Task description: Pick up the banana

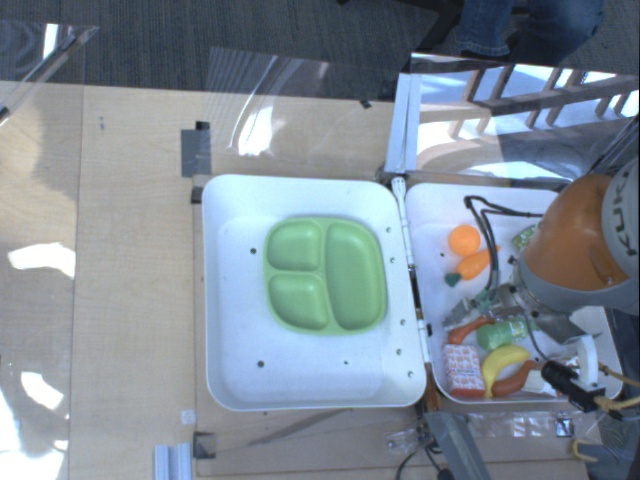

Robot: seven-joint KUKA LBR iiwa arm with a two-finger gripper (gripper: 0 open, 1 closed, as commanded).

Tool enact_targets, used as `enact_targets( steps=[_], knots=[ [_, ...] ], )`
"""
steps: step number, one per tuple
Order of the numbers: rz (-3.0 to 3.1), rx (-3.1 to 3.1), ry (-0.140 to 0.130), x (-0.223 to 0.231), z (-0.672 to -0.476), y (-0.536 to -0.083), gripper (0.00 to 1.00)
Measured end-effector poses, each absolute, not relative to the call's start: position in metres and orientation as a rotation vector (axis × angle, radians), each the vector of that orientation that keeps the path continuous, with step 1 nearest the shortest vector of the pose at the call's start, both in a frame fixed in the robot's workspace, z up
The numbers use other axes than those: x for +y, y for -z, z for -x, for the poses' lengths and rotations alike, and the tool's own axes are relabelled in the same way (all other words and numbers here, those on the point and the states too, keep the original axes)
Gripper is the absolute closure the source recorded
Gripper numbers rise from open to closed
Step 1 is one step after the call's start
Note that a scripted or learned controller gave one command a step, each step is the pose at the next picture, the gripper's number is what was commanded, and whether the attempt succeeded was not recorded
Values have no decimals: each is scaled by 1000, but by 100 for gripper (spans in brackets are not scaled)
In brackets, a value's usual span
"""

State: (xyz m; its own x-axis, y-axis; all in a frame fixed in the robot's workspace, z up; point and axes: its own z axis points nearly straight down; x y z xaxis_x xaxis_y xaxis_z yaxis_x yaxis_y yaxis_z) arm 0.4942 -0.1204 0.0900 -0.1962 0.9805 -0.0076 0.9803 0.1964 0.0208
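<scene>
We see lots of free room in the left bin (240, 368), around the green plate (327, 273). The right bin (430, 218) is crowded. The banana (503, 361) lies near its front wall, packed in between a red wrapper (462, 366), a sausage (514, 379) and green food (497, 335). The big arm (580, 243) hangs over that bin.

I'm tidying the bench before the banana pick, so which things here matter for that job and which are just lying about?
For the job:
banana, in the right bin
arm, over that bin

Lying about:
green divided plate, in the left bin
orange
carrot
red-and-white packet
</scene>
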Motion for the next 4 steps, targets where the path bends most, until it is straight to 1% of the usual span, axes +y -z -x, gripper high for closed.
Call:
enact_targets(
  steps=[2, 4],
  knots=[
    [-2023, 2381, -18, -120, -493, -90, 0],
    [-2082, 2328, -14, -105, -493, -90, 0]
  ],
)
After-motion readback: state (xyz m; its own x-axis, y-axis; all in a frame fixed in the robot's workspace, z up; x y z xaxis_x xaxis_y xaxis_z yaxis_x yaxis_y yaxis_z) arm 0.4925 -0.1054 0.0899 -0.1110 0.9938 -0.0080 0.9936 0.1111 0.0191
